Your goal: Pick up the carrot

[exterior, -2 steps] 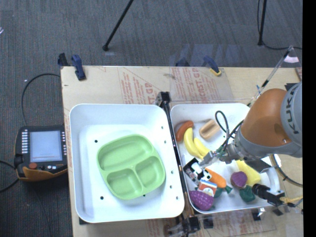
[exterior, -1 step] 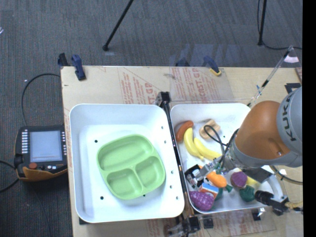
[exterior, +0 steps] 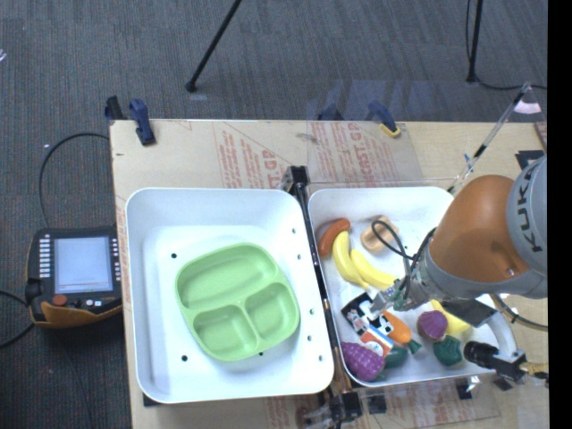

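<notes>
Low in the right bin (exterior: 420, 195), the gripper (exterior: 380, 309) covers part of the carrot (exterior: 396, 327). Its finger state cannot be told. The arm (exterior: 483, 239) hides the bin's right side.

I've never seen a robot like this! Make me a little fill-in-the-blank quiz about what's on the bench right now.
1. The green divided plate lies in the ____ bin.
2. The two bananas lie in the ____ bin.
3. The arm's wide band above the wrist is coloured ____.
4. The bunch of grapes near the right bin's front edge is coloured ____.

Missing words: left; right; orange; purple
</notes>
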Robot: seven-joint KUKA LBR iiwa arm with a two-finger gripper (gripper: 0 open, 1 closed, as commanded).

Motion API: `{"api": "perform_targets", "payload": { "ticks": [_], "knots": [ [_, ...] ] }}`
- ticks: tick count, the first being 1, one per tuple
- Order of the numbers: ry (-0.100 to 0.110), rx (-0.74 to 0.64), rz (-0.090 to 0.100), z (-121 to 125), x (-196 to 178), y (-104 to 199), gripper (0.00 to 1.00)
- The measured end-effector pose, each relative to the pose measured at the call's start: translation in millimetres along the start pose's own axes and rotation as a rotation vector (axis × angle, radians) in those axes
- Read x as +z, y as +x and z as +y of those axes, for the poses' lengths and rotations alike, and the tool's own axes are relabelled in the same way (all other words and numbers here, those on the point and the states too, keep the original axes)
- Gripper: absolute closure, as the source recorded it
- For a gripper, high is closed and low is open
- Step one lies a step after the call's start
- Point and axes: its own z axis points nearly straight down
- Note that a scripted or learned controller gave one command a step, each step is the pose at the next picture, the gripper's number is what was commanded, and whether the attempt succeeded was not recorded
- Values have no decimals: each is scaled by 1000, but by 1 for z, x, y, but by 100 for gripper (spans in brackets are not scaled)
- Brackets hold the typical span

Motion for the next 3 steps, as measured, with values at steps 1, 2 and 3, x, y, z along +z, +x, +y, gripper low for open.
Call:
{"api": "perform_targets", "payload": {
  "ticks": [1,2,3],
  "knots": [
    [-2,3,-4,0,0,-1,0],
    [6,-63,-6,-2,14,7,0],
    [20,168,7,-6,15,7,0]
  ]
}}
